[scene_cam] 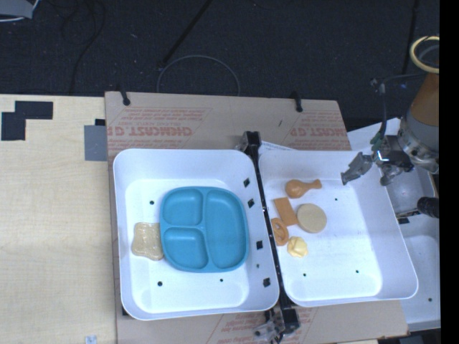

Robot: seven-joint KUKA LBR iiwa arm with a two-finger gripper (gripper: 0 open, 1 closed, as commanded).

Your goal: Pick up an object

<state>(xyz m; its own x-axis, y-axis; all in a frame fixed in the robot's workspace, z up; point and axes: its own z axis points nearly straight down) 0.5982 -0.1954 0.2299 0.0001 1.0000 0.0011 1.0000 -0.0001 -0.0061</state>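
Observation:
Several tan toy foods lie in the right bin (373,278): a drumstick shape (302,187), a round cracker (312,218), a flat brown strip (285,211), a pretzel-like piece (279,232) and a small yellow lump (297,247). My gripper (371,165) hangs over the right bin's far right rim, up and to the right of the foods. Its fingers stand spread apart with nothing between them.
The left bin (136,170) holds a blue divided plate (203,228) with a pale waffle piece (147,241) beside its left edge. A black hinge bar (262,213) runs between the bins. Cardboard (215,120) lies beneath, and a wooden bench top (50,228) lies to the left.

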